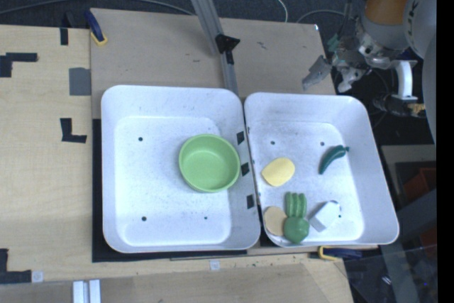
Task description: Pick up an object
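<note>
— Camera view, leftmost? 
— A green bowl (pixel 209 162) sits in the left bin (pixel 120 110).
— And the right bin (pixel 355 117)? 
— A yellow piece (pixel 278 171), a green pepper (pixel 332 157), green toys at its front edge.
— The hand (pixel 332 76)? 
— Released, holding nothing, above the tabletop's back right corner.

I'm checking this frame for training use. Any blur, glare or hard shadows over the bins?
Camera view: light is even and soft, with faint shadows under the green bowl; no glare on the right bin; the claw looks slightly blurred, and small items such as the yellow piece are soft-edged.
</note>
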{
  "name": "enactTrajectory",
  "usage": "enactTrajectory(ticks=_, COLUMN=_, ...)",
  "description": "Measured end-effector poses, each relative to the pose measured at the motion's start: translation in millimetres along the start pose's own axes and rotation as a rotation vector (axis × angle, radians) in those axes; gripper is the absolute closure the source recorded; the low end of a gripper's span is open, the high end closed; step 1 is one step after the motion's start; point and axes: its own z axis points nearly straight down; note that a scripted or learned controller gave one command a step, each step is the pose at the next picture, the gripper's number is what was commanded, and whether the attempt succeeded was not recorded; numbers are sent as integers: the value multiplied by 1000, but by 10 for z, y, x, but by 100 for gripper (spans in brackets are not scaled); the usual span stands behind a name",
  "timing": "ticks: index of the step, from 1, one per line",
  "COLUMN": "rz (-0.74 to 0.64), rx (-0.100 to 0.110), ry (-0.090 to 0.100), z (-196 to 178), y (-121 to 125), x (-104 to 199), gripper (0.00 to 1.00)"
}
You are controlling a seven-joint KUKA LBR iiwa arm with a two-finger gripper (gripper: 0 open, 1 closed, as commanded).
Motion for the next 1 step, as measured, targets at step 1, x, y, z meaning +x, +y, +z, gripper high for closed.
enactTrajectory(ticks=1, rz=0, rx=0, ry=-1, z=0, y=-1, x=-2, gripper=0)
